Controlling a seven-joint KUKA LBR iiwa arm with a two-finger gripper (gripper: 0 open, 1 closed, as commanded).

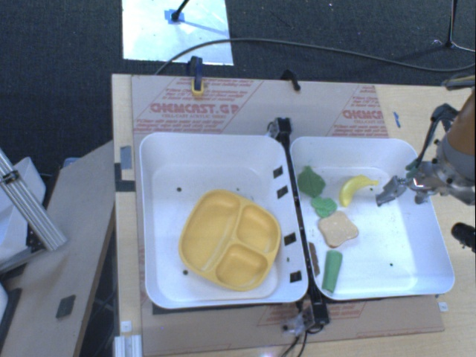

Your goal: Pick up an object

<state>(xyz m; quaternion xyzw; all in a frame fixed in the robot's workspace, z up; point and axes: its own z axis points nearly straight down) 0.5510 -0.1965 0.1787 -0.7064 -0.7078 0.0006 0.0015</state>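
The yellow banana [358, 188] is small, curved and smooth, and it lies in the right bin [425, 274] near the far wall, just beside the gripper [390, 193], whose grey fingers stand a little apart with nothing between them. In the same bin are a dark green leaf [311, 181], a smaller green piece [324, 206], a slice of toast [338, 230] and a green cucumber [331, 270]; the left bin [160, 199] holds a yellow divided plate [230, 239]. The cardboard sheet [245, 103] under the bins has the red word "CHEMCAST".
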